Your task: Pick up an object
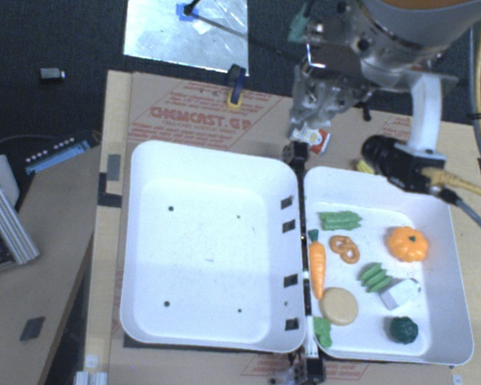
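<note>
A tan cardboard-covered bench [198, 113] carries two shallow white plastic bins, the left bin [204, 244] and the right bin [446, 280], side by side. The metal two-finger claw [310, 128] hangs above the far end of the seam between them, with a small red-and-white object [316, 139] at its tips; whether it is gripped, I cannot tell. Below the claw and to its right lie an orange toy pumpkin [407, 244], a long orange carrot [316, 268] and a brown pretzel [345, 247].

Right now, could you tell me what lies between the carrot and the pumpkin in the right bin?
In the camera view, the pretzel lies between the carrot and the pumpkin.
</note>
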Controlling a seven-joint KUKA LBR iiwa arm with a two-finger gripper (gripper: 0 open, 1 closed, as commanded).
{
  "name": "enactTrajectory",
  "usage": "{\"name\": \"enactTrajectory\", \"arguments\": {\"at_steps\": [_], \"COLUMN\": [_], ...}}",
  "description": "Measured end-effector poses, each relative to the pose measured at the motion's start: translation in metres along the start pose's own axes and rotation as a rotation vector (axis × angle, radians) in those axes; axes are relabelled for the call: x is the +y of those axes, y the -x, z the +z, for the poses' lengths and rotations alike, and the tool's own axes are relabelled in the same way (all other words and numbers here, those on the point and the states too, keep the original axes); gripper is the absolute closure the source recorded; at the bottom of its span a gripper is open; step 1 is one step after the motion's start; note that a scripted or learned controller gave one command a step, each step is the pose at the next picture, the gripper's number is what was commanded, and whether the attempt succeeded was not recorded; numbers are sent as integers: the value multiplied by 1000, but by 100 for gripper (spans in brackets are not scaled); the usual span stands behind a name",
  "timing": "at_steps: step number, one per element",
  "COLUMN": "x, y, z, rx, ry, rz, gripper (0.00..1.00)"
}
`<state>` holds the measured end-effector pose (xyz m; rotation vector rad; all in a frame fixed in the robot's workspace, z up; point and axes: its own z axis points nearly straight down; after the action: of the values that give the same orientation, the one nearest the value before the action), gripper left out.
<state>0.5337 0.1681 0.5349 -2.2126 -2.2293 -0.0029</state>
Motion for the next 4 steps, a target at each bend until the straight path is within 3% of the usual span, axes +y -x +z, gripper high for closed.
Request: {"name": "enactTrajectory", "arguments": {"at_steps": [2,3,4], "x": [-25,29,18], "y": [-68,-66,-66], "z": [0,1,0], "rx": [0,-1,0], "ry": [0,2,0], "rz": [0,8,3], "gripper": [100,100,100]}}
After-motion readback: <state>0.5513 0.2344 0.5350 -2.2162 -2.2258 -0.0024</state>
